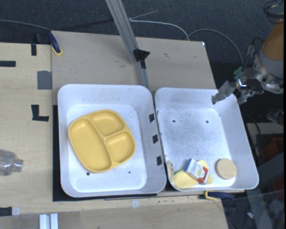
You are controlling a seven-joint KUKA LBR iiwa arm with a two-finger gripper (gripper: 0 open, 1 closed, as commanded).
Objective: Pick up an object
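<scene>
The candidate objects lie along the near edge of the right bin (181,99): a small printed packet (197,170) resting on a yellow piece (183,179), and a round tan disc (226,169) just beside them. None is lifted. The gripper (224,92) hovers over the bin's far right rim, well apart from them; whether it is spread or closed cannot be told. Approach, descent and grasp all remain. The left bin (66,99) holds a yellow divided tray (101,140).

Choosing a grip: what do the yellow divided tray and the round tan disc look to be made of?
Yellow divided tray: probably moulded plastic, smooth with a dull sheen and rounded compartment walls. Round tan disc: matte, pale, no gloss; looks like wood or cork, but too small to tell which.
</scene>
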